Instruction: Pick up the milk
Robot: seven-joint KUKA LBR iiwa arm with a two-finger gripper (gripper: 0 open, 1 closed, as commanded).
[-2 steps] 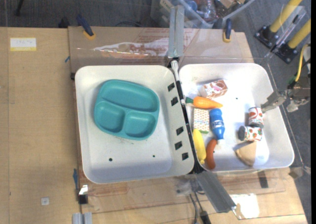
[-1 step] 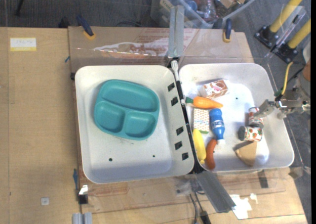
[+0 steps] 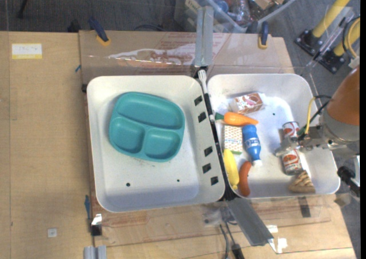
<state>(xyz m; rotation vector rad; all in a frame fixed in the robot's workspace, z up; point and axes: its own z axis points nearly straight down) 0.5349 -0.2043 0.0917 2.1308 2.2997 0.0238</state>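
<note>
Milk carton (image 3: 247, 103) lies in right white bin (image 3: 269, 83) — bench (image 3: 40, 138) perhaps wooden.

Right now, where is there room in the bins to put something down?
Left bin: bare white floor all around the teal plate, widest along the near edge. Right bin: a bare strip between the blue bottle and the cans. It is crowded by the divider, around the carrot and banana.

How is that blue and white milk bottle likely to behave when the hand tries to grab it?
The milk bottle lies on its side with a rounded body, so it may roll if nudged. It looks like smooth plastic, probably slippery. The carrot at its top end and the wafer pack beside it could crowd a grasp.
</note>
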